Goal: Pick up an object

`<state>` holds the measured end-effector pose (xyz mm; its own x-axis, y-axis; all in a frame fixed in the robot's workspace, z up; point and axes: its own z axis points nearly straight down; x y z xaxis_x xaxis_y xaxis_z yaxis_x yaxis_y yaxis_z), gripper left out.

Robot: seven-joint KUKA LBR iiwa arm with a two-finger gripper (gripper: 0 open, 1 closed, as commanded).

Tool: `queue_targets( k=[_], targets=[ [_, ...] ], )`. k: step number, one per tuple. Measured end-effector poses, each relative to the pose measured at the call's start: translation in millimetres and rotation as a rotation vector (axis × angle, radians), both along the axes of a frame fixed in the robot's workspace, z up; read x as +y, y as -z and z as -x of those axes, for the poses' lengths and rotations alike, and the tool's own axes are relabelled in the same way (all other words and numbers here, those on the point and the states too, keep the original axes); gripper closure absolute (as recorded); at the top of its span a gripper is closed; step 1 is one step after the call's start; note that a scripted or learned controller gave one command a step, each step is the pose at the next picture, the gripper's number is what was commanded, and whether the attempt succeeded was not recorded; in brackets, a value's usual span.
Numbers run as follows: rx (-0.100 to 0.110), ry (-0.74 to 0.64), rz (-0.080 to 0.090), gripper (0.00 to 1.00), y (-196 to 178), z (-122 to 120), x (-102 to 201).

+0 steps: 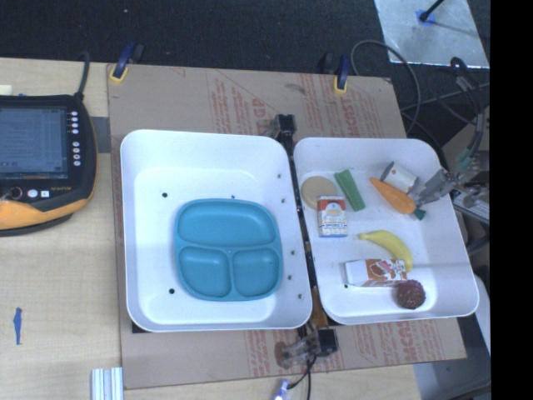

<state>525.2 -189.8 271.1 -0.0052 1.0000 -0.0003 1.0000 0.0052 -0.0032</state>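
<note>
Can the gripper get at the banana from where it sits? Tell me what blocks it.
Probably yes. The gripper sits at the right bin's far right edge by the carrot, and the banana lies apart in open floor, nothing over it; the milk carton lies just below.
</note>
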Motion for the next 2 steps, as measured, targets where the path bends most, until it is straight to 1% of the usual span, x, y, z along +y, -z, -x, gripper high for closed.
queue_targets(
  k=[1, 2],
  targets=[
    [0.001, 0.0, 0.0, 0.0, 87, 45, 41],
    [0.002, -0.001, 0.0, 0.0, 171, 19, 49]
  ],
)
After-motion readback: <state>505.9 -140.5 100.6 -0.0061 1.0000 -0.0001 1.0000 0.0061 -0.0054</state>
